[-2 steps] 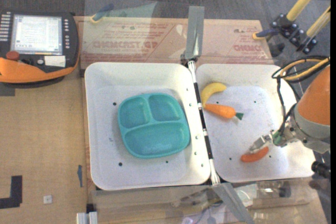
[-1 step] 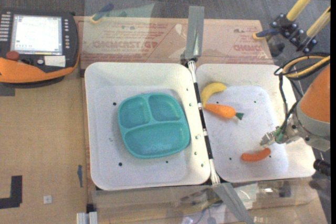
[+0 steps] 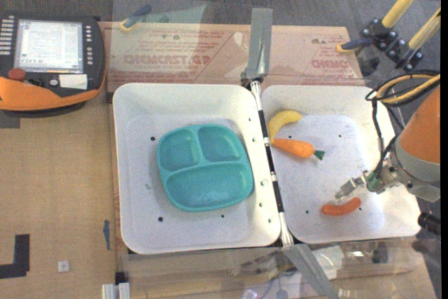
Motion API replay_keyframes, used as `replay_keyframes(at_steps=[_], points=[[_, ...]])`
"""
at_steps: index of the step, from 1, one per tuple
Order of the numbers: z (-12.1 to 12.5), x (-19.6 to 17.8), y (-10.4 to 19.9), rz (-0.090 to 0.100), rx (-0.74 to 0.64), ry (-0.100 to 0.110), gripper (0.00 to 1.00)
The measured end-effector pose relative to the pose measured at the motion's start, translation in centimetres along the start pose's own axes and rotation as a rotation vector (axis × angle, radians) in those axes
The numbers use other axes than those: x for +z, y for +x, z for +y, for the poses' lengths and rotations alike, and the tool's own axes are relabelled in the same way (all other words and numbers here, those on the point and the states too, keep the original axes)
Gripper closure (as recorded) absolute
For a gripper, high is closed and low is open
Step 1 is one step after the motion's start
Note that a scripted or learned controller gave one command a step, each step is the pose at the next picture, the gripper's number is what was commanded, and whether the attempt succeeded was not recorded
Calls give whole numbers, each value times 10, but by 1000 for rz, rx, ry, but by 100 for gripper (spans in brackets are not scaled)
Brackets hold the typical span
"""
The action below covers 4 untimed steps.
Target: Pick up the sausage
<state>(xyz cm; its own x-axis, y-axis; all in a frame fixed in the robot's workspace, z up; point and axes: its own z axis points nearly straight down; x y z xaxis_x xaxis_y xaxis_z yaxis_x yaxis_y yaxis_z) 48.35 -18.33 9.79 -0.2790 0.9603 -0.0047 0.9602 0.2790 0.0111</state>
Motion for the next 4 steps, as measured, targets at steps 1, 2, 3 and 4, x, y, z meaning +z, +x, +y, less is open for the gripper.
replay_keyframes(at_steps=[1, 2, 3, 4], points=[[-7, 11, -16, 4, -2, 6, 0], [-5, 0, -18, 0, 0, 0, 100], [-5, 0, -18, 0, 0, 0, 0], [9, 11, 38, 1, 44, 5, 0]])
